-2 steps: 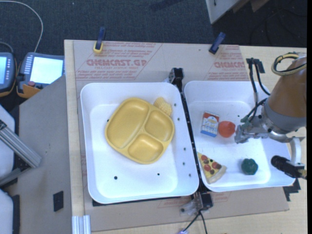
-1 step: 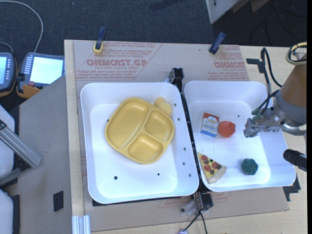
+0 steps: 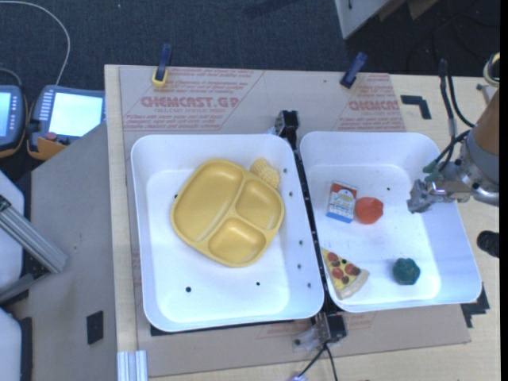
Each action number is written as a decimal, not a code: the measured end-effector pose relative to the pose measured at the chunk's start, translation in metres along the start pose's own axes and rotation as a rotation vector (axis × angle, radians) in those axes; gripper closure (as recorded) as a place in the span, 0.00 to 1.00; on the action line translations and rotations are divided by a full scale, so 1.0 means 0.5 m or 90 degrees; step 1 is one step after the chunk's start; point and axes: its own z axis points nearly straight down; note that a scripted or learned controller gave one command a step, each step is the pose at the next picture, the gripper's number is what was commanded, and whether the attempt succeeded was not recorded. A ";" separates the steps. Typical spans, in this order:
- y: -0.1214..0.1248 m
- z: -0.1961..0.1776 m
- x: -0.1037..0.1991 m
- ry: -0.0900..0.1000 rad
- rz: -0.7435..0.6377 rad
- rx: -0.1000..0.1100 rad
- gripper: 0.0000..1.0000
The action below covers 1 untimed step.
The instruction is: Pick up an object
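The right bin (image 3: 444,236) holds a small carton with a red top (image 3: 342,202), a red-orange ball (image 3: 368,210), a pizza slice (image 3: 346,272) and a dark green lump (image 3: 406,271). My gripper (image 3: 421,198) hangs over the right side of this bin, to the right of the red ball and apart from it. Nothing shows between its fingers. The left bin (image 3: 159,236) carries a yellow divided plate (image 3: 228,212) with a yellow corn piece (image 3: 266,172) at its upper right edge.
A black clip (image 3: 287,121) sits at the top of the seam between the bins, another clip (image 3: 329,328) at the bottom. A cardboard sheet (image 3: 238,94) lies under both bins. Monitors (image 3: 67,113) stand at the far left.
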 end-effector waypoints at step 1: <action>0.022 0.013 0.121 0.003 -0.004 0.005 1.00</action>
